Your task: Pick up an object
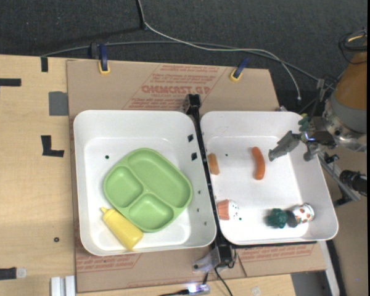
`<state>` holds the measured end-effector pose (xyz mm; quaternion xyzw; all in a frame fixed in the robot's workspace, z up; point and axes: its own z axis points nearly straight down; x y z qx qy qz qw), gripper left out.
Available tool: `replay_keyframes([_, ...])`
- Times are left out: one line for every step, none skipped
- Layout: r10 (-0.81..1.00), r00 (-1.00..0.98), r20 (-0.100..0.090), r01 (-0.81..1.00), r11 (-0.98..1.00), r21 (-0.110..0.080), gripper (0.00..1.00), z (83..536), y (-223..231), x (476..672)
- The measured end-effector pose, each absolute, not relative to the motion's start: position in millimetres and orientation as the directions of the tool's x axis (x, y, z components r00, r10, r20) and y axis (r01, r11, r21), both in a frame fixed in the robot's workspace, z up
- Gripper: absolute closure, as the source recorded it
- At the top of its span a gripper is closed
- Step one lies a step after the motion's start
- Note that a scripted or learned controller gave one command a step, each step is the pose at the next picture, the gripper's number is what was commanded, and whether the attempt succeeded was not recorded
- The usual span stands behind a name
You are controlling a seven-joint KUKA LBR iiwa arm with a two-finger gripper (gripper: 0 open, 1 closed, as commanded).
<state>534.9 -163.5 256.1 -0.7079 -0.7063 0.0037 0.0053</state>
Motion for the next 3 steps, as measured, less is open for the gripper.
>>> replay_keyframes([1.000, -0.001, 0.000, 1.000, 0.001, -0.002, 0.00, 262, -163, 537.2])
replay_keyframes([1.000, -0.001, 0.001, 1.000, 0.001, -0.007, 0.00, 202, -155, 541.6])
replay_keyframes([1.000, 0.000, 0.000, 1.000, 0.000, -0.007, 0.00, 146, -165, 540.2])
